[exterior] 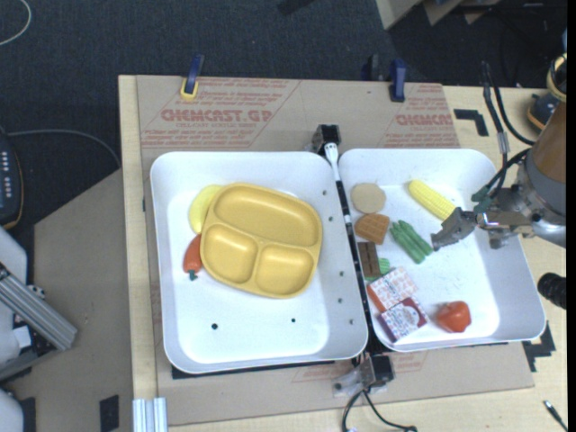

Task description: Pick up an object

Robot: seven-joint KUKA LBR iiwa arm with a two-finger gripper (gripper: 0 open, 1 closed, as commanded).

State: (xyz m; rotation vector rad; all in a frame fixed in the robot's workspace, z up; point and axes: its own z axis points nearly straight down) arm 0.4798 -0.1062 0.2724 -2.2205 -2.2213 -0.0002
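Jaws (450,230) apparently bare, over right bin (504,322), near green beans (411,239)

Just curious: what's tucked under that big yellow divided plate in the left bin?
Poking out from under the yellow divided plate: a yellow piece at its upper left and an orange-red, carrot-like item at its left edge. The rest is covered.

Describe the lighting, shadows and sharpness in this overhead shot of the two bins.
Camera view: even, soft light, with no harsh glare on the white bins; the yellow divided tray casts a faint shadow on its lower edge; the gripper and the wrist behind it look slightly soft, while the corn cob and the green beans stay fairly crisp; the dark floor beyond the bench is dim and low in detail.
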